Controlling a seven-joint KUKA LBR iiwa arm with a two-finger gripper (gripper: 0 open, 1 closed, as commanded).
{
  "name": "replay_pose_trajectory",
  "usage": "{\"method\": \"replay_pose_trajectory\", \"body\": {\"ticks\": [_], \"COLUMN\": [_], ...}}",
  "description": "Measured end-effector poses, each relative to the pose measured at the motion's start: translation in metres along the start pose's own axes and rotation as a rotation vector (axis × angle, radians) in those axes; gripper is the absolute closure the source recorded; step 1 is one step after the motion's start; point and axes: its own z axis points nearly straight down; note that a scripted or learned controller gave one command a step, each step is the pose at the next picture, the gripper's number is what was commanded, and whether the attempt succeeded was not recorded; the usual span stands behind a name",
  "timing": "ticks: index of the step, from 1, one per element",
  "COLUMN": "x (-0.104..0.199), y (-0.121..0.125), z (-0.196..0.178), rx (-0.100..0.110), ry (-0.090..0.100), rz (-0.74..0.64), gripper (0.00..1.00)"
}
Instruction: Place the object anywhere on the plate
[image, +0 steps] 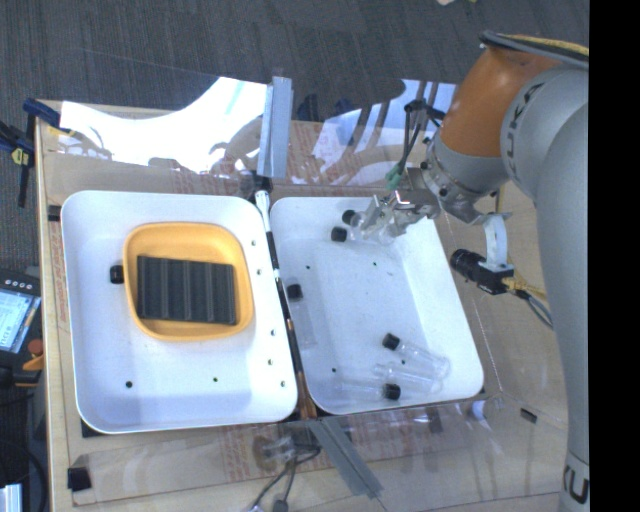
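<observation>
Camera view: yellow plate (186, 240) with a dark ribbed rack insert (188, 290) sits in the left white bin (100, 380); everything else placed relative to that plate. Right of it, across the bin divider, the right white bin (350, 300) holds clear plastic tubes with black caps. One capped tube (358, 224) lies at that bin's far edge, well apart from the plate, right at the gripper (392, 212). Gripper is down at the bin's far rim beside this tube; cannot tell whether it is clamped on it or apart, parts too small and clear. Two more capped tubes (415, 362) lie near the right bin's near corner, far from the plate. Loose black cap (293, 292) just right of the plate, past the divider. Small black piece (116, 274) touches the plate's left rim. Grey arm (550, 150) with orange band comes in from the right.
</observation>
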Motion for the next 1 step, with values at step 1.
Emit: {"method": "replay_pose_trajectory", "body": {"ticks": [1], "x": [0.0002], "y": [0.0001], "z": [-0.0001], "rx": [0.000], "ry": [0.000], "rz": [-0.001], "gripper": [0.00]}}
